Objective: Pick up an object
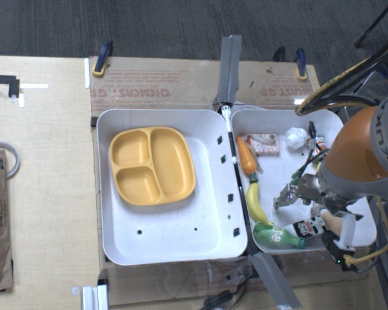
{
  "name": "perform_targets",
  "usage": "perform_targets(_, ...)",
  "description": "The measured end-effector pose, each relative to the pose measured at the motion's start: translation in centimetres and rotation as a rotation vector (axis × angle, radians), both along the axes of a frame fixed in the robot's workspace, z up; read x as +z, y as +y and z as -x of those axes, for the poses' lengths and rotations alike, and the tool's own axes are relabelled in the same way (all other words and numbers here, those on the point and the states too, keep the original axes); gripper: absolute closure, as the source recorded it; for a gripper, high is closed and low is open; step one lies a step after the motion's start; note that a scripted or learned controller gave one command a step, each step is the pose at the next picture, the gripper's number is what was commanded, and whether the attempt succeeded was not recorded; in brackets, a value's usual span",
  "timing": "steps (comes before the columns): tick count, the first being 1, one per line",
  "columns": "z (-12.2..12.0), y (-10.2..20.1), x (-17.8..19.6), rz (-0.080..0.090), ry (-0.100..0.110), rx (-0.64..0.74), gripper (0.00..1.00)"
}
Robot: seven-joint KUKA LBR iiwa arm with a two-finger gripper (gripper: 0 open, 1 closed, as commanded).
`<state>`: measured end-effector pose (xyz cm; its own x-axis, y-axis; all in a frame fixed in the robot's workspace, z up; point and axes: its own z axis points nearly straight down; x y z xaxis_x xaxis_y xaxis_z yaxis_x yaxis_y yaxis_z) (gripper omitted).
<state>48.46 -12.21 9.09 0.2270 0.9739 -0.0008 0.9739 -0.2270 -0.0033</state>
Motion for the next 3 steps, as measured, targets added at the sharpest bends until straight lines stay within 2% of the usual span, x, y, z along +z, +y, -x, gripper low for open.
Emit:
perform_targets(1,-3.7,-1.3,0.0,0.002,0.000,-0.239,0.00)
perform_targets(2,-3.6,-1.4,0.8,0.003,0.003,-0.238,1.00)
perform_targets(3,-5.9,1.0,0.0,0.002,-0.001,-0.173,1.00)
